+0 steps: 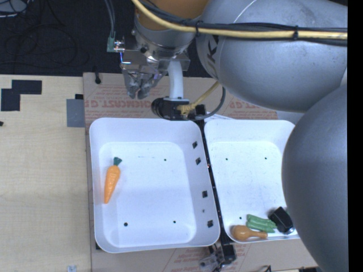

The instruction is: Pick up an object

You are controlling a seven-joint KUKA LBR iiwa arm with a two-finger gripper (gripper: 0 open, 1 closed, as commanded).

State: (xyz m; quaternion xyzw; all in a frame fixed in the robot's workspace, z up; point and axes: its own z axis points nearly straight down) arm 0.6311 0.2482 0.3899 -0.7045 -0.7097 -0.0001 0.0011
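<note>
My jaws (142,86) hang above the back of the left white plastic bin (96,152); they hold nothing, and I cannot tell how wide they are. The small orange toy carrot (111,181) lies alone there, so it looks easy to grab.

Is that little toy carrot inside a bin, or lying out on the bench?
Inside. The toy carrot lies flat on the floor of the left bin, near its left wall, green top pointing toward the far side.

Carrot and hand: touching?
Apart. The camera view shows the carrot lying at the left bin's left side, while the hand hangs beyond the bin's far rim, with bare white floor between.
</note>
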